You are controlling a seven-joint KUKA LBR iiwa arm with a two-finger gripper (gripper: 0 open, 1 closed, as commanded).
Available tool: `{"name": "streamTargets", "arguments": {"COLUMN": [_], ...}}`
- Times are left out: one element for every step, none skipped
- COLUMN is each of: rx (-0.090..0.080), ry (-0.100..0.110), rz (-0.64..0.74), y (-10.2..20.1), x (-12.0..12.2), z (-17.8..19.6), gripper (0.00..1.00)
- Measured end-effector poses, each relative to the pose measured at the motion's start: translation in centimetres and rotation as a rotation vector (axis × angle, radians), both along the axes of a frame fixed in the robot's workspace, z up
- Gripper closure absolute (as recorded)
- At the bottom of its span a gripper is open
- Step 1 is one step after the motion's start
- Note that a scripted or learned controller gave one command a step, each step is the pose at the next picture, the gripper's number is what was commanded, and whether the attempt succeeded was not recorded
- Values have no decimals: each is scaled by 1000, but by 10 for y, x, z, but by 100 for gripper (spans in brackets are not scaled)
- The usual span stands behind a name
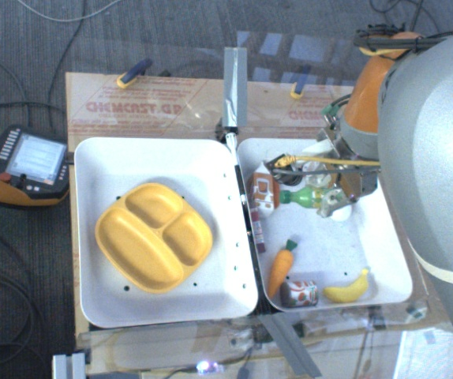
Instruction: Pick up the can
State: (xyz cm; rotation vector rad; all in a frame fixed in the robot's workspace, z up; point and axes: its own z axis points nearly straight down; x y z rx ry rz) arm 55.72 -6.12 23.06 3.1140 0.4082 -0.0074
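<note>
a wooden bench (163, 109) on dark carpet bears two shallow white bins. the left white bin (92, 290) holds a yellow plastic divided tray (154, 235). in the right white bin (392, 279) the small red-and-white can (299, 293) lies on its side at the near wall, between the orange carrot (281, 268) and the yellow banana (346, 287), just beside both. farther back lie a green-and-clear plastic bottle (309, 198) and a brown-and-white carton (263, 192). the grey arm's gripper (345, 181) hangs over the bottle, well apart from the can; whether its claw is apart or together, i cannot tell. a teach pendant (25, 166) sits on the floor at left.
</note>
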Motion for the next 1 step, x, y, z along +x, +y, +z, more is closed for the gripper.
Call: {"name": "streamTargets", "arguments": {"rx": [1], "ry": [2], "rz": [85], "y": [-3], "x": [-63], "z": [3], "gripper": [100]}}
